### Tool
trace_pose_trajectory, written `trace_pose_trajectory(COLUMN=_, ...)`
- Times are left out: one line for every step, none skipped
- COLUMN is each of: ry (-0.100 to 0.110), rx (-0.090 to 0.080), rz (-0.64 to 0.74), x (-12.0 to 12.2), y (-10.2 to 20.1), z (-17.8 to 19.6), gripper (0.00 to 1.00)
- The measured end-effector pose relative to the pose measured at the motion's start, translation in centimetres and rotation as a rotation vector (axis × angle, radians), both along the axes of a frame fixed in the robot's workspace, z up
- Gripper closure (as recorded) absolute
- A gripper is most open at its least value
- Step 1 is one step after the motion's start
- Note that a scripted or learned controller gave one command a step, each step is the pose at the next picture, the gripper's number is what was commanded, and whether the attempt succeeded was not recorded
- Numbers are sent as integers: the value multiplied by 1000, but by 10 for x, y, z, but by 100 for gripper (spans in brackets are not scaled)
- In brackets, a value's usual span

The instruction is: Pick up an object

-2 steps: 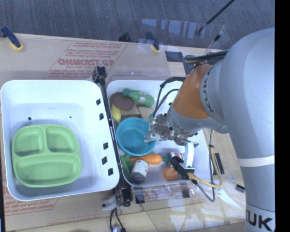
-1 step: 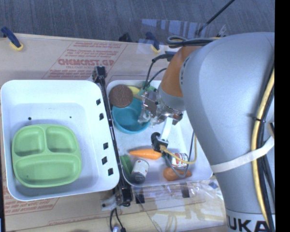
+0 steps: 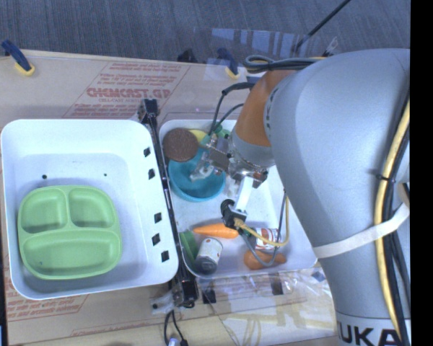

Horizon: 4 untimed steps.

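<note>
Pincer over blue bowl, grip state unclear. Right bin crowded; left bin has one green tray, roomy edges.

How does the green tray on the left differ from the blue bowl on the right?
The green tray is flat, wide and split into three compartments; the blue bowl is round, smaller and has one hollow. The green tray lies by itself in the left bin, fully in sight, while the blue bowl sits crowded among other items in the right bin, partly covered by the arm. Both sit open side up.
</note>
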<state>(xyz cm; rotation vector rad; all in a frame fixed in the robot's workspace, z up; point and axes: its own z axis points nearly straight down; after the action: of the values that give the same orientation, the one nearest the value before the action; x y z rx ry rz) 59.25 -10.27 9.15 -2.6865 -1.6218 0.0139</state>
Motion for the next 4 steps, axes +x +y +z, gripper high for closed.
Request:
trace_pose_trajectory(ry=8, rx=3, rz=-529, x=-36, y=8, z=-2, gripper=0)
trace_pose_trajectory(ry=4, rx=-1, rz=-871, x=-5, y=2, z=-1, gripper=0)
trace_pose_trajectory(ry=17, rx=6, rz=-853, x=-4, y=8, z=10, gripper=100)
trace_pose_trajectory(ry=6, rx=2, rz=-643, x=-40, y=-20, z=59, gripper=100)
